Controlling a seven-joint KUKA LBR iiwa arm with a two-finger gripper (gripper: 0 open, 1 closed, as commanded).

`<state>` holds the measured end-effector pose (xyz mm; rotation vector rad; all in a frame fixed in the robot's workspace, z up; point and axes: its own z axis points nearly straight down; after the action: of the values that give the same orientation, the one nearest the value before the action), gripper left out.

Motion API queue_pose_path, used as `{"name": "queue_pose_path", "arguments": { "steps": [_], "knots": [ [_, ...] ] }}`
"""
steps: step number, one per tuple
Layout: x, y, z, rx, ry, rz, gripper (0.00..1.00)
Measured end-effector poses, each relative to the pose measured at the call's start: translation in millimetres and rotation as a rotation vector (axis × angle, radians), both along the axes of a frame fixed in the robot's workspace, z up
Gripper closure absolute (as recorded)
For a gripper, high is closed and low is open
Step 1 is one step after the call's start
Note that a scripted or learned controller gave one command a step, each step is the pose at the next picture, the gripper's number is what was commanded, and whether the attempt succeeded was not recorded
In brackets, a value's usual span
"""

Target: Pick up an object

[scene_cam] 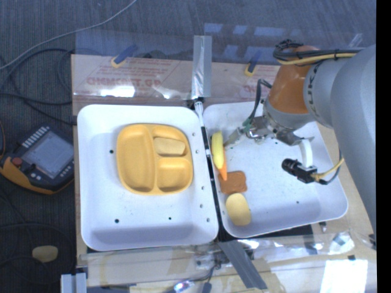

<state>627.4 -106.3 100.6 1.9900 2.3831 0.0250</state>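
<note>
Right bin [317,206], banana [217,149] (perhaps toy)

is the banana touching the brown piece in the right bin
Cannot tell. In the camera view the banana ends just above the brown piece, with a small orange piece between them, so neither contact nor a gap shows plainly.
</note>
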Motion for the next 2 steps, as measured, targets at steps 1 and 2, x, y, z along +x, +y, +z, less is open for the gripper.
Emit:
{"name": "queue_pose_path", "arguments": {
  "steps": [1,2],
  "knots": [
    [-42,-1,11,-0.004,0.025,0.293,0.0],
    [-90,-1,13,-0.012,0.018,0.392,0.0]
  ]
}}
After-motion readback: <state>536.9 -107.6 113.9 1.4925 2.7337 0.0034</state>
